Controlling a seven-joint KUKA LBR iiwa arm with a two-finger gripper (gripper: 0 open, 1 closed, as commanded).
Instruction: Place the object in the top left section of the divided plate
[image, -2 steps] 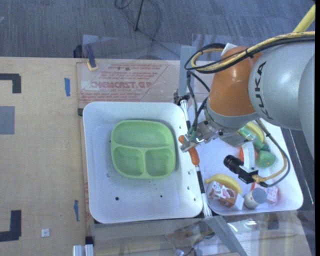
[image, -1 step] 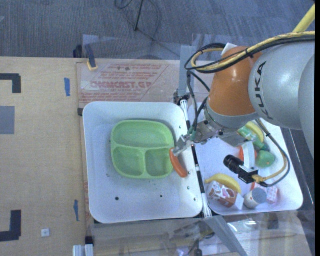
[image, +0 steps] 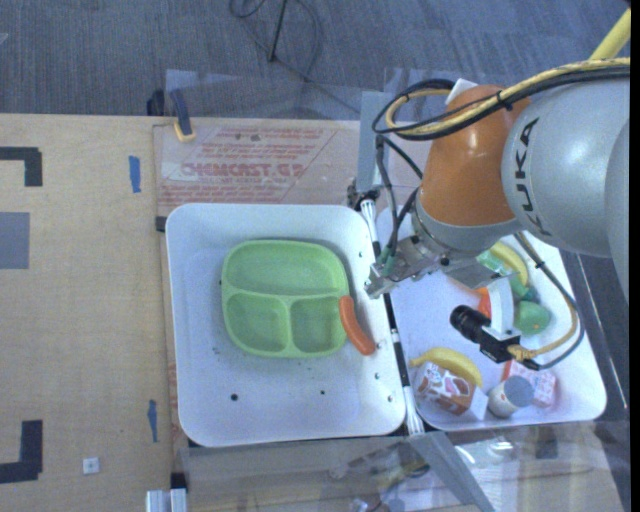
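A green divided plate (image: 228, 272) lies in the left bin (image: 200, 400), with one wide section at the far side and two smaller ones at the near side. All its sections are bare. An orange sausage-shaped object (image: 356, 327) lies on the bin floor against the plate's right rim. My gripper (image: 379, 282) hangs just above and to the right of that object, over the divide between the two bins. Nothing shows between its tips.
The right bin (image: 590, 400) holds a yellow banana (image: 447, 358), a red-and-white packet (image: 446, 390), a green toy (image: 531, 316), a small pale can (image: 507, 398) and a pink item (image: 545, 389). The arm's bulk covers that bin's far half.
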